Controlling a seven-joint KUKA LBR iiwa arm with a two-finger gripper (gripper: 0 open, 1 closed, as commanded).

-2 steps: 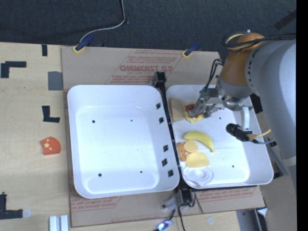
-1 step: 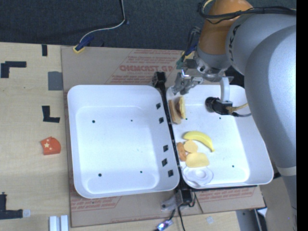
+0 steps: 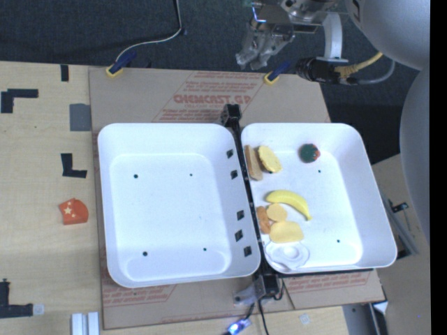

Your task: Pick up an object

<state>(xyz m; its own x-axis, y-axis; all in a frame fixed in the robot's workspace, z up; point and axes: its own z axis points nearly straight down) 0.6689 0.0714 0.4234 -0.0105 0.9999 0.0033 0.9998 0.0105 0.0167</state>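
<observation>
The right bin (image 3: pixel 349 142) holds several small items. A yellow banana (image 3: pixel 288 202) lies near its middle. A sandwich-like piece (image 3: pixel 262 161) rests against the left wall. At the back sits a small dark green and red ball (image 3: pixel 309 153). Orange and yellow pieces (image 3: pixel 278 223) and a white ring-shaped thing (image 3: pixel 289 255) lie toward the front left corner. My gripper (image 3: pixel 256 53) hangs high above the bench, beyond the far edge of the bins. Nothing shows between its fingers.
The left bin (image 3: pixel 115 139) stands beside the right one, joined by black clips along the shared wall. A red-orange block (image 3: pixel 73 211) lies on the bench to the left of the bins. Yellow clamps (image 3: pixel 120 65) hold the cardboard at the back.
</observation>
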